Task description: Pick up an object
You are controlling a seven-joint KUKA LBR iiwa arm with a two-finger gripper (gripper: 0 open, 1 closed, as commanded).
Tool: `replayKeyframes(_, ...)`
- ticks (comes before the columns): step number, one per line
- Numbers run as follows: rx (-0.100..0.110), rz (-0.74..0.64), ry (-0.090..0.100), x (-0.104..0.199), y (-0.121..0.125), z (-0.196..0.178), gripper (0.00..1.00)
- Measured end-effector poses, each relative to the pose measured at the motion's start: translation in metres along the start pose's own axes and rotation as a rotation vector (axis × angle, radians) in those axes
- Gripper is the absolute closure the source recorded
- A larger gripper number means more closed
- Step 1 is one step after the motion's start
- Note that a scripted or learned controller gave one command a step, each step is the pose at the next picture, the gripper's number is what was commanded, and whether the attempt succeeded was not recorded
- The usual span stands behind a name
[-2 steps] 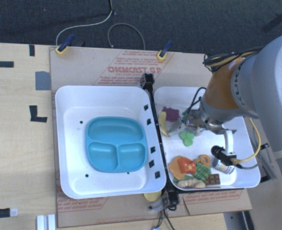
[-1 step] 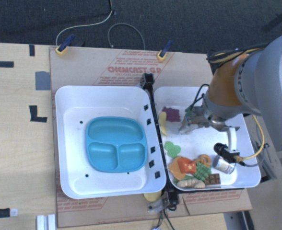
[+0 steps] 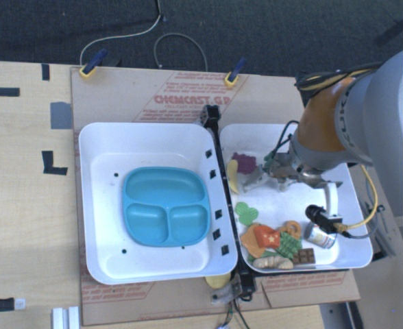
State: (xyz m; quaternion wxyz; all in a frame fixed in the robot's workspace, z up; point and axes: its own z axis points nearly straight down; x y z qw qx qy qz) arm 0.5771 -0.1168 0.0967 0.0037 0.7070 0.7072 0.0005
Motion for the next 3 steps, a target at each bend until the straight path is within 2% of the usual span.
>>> replayKeyframes(1, 0.001, -0.005, 0.005, 0.025, 0.079, -0.002, 0.00)
replayKeyframes(2, 0.004, -0.001, 0.003, 0.021, 0.069, 0.012, 0.00)
replayKeyframes(3, 0.003, -0.002, 0.001, 0.020, 0.070, 0.001, 1.00)
